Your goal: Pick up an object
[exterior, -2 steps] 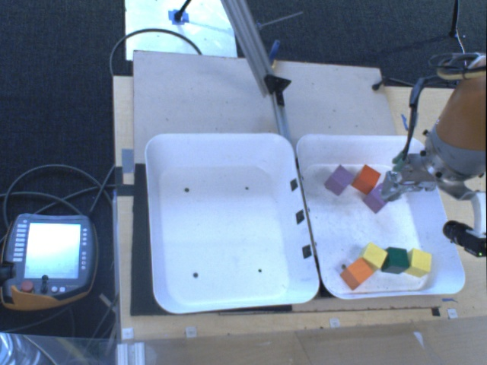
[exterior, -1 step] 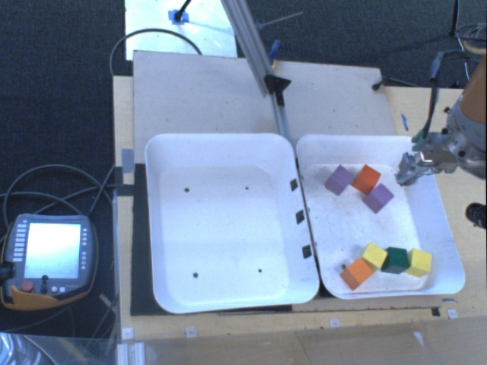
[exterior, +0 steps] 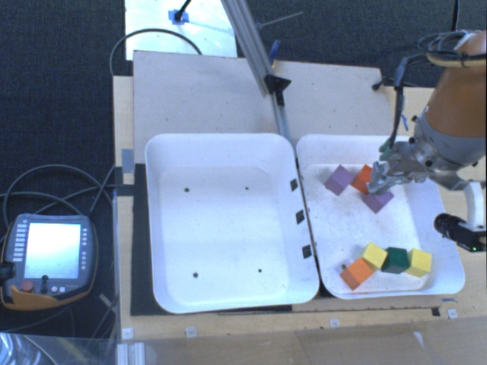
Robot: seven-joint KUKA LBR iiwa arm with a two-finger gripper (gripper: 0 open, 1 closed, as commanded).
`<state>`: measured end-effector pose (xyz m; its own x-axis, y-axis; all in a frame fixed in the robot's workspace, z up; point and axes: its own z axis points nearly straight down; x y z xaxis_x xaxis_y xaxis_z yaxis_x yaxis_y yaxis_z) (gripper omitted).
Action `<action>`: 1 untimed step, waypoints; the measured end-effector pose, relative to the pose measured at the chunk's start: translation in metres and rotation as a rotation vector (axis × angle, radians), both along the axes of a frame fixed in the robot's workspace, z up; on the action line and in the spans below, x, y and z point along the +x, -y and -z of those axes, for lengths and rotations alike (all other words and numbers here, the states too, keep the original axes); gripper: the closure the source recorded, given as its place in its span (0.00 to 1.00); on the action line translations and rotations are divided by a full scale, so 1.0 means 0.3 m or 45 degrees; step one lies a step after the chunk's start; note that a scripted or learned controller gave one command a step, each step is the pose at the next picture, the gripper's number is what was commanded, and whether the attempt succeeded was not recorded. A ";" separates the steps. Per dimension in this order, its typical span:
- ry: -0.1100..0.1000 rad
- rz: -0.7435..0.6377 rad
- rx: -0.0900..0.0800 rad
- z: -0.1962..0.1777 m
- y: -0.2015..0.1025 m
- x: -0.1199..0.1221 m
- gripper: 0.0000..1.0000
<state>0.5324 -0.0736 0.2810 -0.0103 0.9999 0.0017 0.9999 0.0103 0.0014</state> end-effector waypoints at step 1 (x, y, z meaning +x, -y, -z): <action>0.000 -0.001 0.001 0.022 -0.197 -0.014 1.00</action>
